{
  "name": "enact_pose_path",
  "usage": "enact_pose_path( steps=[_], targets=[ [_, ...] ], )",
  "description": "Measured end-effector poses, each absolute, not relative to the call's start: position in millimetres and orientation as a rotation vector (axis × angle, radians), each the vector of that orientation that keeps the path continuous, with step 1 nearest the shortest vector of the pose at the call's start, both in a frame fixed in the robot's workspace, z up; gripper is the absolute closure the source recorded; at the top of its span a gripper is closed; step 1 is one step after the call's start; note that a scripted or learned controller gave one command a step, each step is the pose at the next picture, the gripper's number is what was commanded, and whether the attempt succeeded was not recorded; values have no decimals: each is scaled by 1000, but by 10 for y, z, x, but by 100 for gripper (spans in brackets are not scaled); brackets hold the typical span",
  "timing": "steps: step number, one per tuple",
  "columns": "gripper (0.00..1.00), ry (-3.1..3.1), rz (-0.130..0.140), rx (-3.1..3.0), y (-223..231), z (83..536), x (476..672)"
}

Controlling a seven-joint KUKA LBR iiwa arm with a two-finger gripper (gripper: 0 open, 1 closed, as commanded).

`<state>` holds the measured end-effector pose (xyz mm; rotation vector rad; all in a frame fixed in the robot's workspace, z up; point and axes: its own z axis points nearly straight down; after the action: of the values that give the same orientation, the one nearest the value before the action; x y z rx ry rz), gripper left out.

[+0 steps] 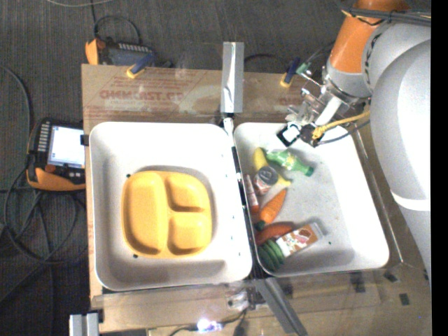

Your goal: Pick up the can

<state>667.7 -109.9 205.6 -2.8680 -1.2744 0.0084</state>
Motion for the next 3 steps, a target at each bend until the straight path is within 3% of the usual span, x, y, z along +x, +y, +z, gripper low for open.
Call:
enact_pose_path(
  steps=[1, 2, 3],
  targets=[
    [100, -1360, 11, -2834, -1171, 2068, 6650],
    [100, -1376, 9, -2821, -1454, 1472, 6069],
    [100, -1043, 7, -2960, -761, 2130, 5756]
  ],
)
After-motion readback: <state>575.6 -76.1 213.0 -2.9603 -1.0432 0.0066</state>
